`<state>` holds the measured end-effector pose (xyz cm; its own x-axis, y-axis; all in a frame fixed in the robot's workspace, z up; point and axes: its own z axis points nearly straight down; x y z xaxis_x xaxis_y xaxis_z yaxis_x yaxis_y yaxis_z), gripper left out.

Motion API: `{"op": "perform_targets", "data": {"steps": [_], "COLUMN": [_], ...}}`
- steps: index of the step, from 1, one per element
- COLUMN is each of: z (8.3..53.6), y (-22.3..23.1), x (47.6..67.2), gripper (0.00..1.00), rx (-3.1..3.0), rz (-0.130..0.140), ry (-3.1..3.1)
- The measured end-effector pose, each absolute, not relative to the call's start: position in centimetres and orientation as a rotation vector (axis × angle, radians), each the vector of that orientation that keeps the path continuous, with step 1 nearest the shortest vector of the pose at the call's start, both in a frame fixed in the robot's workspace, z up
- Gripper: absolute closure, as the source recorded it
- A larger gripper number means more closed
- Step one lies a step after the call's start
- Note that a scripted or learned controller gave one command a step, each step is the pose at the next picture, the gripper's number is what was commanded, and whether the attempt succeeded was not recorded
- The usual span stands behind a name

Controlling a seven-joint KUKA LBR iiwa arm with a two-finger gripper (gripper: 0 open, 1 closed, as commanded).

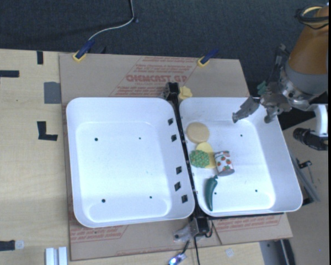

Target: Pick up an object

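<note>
The right bin [265, 164] holds several small objects near its left wall: a tan round disc [198, 132], a yellow piece [206, 148], a green bumpy ball [199, 159], a small white can with red spots [224, 163] and a dark green pepper-like piece [210, 192]. My gripper [257, 111] hangs over the bin's far right corner, well right of and above these objects. Its two grey fingers are spread apart with nothing between them.
The left bin [121, 159] lies beside the right one, with black clips [179, 170] along the shared wall. Both rest on a cardboard sheet [149, 76]. Blue and yellow clamps [84, 49] sit at the sheet's far edge.
</note>
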<state>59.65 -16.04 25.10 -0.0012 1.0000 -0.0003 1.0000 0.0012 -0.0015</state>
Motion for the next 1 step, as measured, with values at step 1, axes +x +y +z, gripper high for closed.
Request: {"op": "perform_targets", "data": {"steps": [1], "z": [9.47], "y": [-10.65], "x": [49.49], "gripper": [0.0], "rx": [-2.203], "rz": [0.019], "ry": [-2.207]}}
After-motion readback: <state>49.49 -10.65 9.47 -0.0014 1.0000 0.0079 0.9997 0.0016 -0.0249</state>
